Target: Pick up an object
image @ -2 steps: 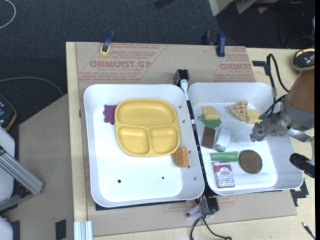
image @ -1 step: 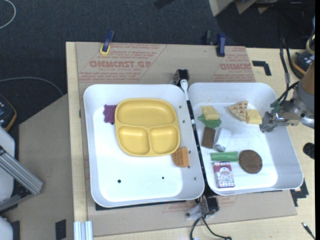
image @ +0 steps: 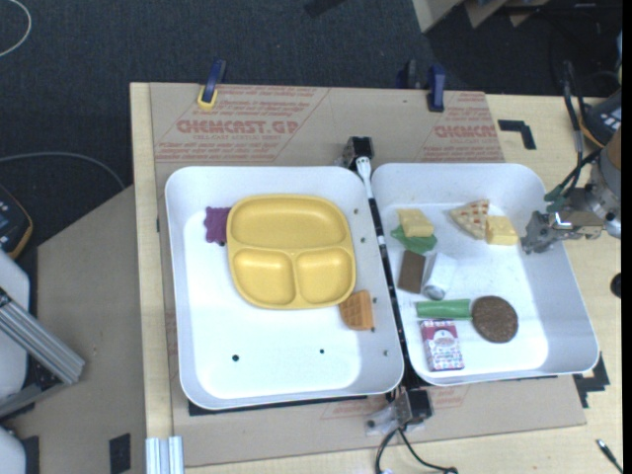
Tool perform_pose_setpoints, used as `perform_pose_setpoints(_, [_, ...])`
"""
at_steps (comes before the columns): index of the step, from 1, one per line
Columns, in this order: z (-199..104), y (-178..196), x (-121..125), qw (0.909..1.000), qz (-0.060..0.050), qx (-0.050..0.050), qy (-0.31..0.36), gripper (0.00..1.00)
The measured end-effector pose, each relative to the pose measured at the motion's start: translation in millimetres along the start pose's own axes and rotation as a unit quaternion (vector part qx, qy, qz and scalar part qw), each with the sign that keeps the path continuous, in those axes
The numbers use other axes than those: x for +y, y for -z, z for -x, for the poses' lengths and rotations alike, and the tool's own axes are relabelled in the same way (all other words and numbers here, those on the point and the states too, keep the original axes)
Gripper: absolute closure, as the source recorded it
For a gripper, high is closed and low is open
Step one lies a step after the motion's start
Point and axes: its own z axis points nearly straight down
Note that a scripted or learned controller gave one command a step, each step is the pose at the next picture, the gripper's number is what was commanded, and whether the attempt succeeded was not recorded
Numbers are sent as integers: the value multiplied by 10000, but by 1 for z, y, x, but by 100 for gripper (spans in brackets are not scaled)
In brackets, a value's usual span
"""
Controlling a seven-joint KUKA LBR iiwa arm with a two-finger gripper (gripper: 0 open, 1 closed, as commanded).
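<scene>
The right bin [image: 563,294] holds the loose things to pick from: a pizza slice [image: 472,217] with a pale yellow block [image: 502,230] touching its right side, a second yellow block [image: 416,224] lying on a green leaf shape [image: 409,237], a brown bar [image: 413,272], a small grey piece [image: 434,290] just beside it, a green stick [image: 442,308], a round brown cookie [image: 494,319] touching the stick's right end, and a red and white packet [image: 442,345] near the front wall. The end effector [image: 541,235] sits at the bin's right wall, level with the pizza slice and just right of the block beside it; nothing shows between its fingers, and how wide they stand I cannot tell. The left bin [image: 197,363] holds one yellow divided plate [image: 291,249] with three compartments, a purple piece [image: 216,224] touching its left rim and a waffle piece [image: 357,310] at its lower right corner. There are two white bins, side by side and touching, on a surface [image: 158,146] covered in brown printed cardboard, held by two clamps [image: 208,88] along the far edge. Dark carpet [image: 118,28] lies around it.
</scene>
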Motion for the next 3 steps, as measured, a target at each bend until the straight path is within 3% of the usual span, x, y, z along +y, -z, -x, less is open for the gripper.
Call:
perform_pose_setpoints(1, [-43, -6, -9, 10000, -41, 24, 9, 100])
perform_pose_setpoints(3, [-161, -6, -21, 10000, -41, 28, 23, 100])
